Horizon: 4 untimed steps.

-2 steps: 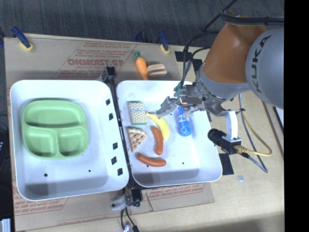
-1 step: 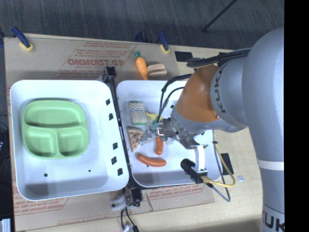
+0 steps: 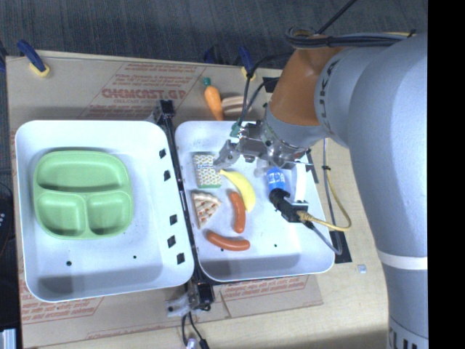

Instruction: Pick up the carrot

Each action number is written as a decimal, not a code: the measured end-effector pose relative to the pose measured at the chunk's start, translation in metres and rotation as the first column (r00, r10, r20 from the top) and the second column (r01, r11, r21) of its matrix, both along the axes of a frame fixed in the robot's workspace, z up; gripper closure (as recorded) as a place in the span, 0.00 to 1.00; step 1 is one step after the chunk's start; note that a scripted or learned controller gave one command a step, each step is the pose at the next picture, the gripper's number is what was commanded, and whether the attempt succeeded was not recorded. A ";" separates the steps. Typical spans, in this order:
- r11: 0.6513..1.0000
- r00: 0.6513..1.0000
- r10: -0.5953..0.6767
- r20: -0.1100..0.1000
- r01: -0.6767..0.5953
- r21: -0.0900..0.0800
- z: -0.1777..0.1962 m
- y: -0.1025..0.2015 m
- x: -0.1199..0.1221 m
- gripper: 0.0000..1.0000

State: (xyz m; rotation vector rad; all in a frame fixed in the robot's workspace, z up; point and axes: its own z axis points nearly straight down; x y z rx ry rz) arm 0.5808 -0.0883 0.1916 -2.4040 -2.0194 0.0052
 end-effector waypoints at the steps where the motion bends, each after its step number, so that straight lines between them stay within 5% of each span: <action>1: 0.986 0.986 -0.166 -0.001 0.166 0.000 -0.090 -0.066 0.066 0.00; 2: 0.816 0.816 -0.578 0.000 0.578 0.000 -0.100 -0.021 0.075 0.00; 3: 0.909 0.909 -0.418 0.001 0.418 0.000 -0.054 -0.015 0.070 0.00; 4: 0.906 0.906 -0.422 -0.004 0.422 0.000 -0.101 -0.004 -0.028 0.00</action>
